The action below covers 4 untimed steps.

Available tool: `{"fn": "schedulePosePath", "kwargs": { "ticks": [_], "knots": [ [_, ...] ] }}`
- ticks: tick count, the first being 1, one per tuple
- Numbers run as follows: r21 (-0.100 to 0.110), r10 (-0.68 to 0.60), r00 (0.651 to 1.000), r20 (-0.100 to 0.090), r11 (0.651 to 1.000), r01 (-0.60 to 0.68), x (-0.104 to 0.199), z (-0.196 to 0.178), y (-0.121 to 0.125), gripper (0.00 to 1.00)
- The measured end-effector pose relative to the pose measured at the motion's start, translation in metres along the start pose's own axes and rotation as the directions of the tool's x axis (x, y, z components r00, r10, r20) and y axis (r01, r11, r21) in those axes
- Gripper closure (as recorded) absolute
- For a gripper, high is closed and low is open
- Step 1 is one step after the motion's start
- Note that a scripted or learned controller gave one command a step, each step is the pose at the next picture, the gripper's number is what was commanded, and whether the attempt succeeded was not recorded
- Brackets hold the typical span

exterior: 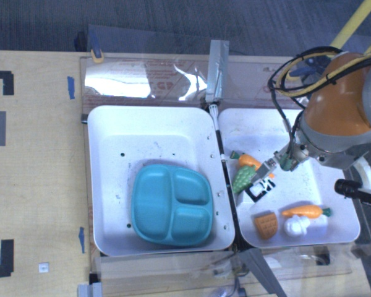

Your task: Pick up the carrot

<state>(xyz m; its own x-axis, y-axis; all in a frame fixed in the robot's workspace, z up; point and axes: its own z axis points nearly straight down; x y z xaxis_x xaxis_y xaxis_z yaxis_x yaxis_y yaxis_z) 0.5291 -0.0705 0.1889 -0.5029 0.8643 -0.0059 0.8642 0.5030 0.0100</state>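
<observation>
**Carrot lying flat in right bin, tool off to its upper left**

Carrot (pixel 304 212) resting low in the right bin (pixel 343 231), toward five o'clock of that bin's floor. Long axis close to horizontal: orange body tapering toward nine o'clock, small green top pointing to three o'clock. Smooth, glossy, toy-like surface. Touching or just beside a rounded white object (pixel 296 226) at its six o'clock; exact contact hard to tell.

Tool (pixel 264 171) reaching in from three o'clock, slanted down toward the bin's left half, black-and-white marked tip just beside a bumpy green vegetable toy (pixel 243 179). Cannot tell whether spread or pressed together; nothing seen pinched. Well apart from the carrot, at roughly its ten o'clock.

Also in the right bin: a small orange rounded piece (pixel 248 161) with a green tip at eleven o'clock of the green toy, and a tan, blocky, bread-like piece (pixel 266 224) at nine o'clock of the carrot, near the bottom rim.

Left bin (pixel 105 166) shallow, white, rounded corners, faintly speckled floor. Holding a teal plastic divided plate (pixel 172 205), rounded-square, three compartments, sitting toward the bin's six o'clock.

Both bins side by side on a pale wooden table (pixel 34 184), with blue tape marks (pixel 70 86) along its left part.
</observation>
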Motion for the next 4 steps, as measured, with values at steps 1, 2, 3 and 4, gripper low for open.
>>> {"fn": "schedulePosePath", "kwargs": {
  "ticks": [1,2,3,4],
  "knots": [
    [0.005,0.215,0.977,0.000,0.977,-0.215,-0.049,0.102,0.005,0.00],
    [0.021,0.241,0.971,-0.008,0.970,-0.240,-0.128,0.105,0.070,0.00],
    [0.022,0.240,0.971,-0.007,0.971,-0.240,-0.128,0.105,0.070,0.00],
    [0.036,0.233,0.972,-0.003,0.972,-0.233,-0.104,0.105,0.090,0.00]
  ]
}}
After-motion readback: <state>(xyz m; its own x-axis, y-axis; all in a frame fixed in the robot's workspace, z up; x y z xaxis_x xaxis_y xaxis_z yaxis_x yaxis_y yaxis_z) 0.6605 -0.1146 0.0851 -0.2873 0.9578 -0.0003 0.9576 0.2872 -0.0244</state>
